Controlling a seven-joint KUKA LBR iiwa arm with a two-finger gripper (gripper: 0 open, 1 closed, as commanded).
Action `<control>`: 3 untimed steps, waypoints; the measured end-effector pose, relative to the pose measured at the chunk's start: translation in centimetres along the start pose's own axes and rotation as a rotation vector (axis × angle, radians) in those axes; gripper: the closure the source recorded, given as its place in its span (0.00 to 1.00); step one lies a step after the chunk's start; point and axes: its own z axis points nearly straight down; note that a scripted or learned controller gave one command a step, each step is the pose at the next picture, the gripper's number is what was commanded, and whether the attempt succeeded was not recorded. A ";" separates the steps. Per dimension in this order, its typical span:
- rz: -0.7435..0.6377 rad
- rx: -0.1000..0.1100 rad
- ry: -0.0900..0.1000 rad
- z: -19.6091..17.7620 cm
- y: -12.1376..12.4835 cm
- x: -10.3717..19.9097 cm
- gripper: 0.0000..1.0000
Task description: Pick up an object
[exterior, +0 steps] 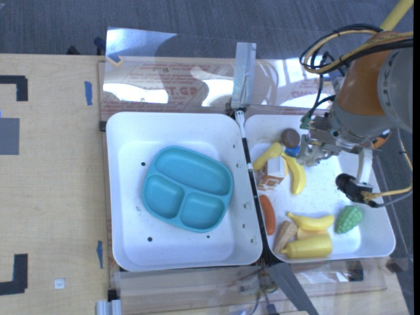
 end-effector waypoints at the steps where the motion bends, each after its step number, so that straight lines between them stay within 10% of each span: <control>1: 0.002 0.004 -0.001 0.2 -0.1 -0.1 0.00; 3: -0.089 -0.005 0.001 9.6 2.2 -1.6 0.00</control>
